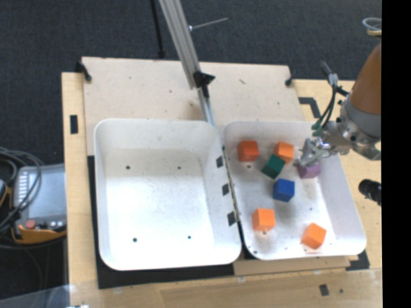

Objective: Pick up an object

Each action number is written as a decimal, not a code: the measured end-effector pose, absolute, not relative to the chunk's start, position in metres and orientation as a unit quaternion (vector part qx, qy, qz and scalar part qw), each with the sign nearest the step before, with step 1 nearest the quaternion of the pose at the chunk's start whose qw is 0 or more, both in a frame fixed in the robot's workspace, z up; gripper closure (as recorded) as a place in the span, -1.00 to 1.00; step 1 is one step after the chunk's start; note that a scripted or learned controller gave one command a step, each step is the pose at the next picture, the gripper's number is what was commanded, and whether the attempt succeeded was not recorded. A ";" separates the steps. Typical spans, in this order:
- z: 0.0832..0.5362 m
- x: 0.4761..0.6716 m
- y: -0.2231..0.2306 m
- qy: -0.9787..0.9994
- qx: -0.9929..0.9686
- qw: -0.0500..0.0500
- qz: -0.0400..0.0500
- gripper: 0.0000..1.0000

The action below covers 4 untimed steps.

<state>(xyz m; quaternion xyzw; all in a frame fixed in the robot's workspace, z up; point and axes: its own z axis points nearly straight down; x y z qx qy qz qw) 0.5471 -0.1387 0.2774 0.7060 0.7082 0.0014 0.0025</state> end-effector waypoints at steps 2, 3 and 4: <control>0.254 0.555 -0.029 0.709 0.705 0.000 0.000 1.00; 0.252 0.546 0.020 0.709 0.705 -0.001 0.000 1.00; 0.234 0.551 0.072 0.709 0.705 -0.002 -0.002 1.00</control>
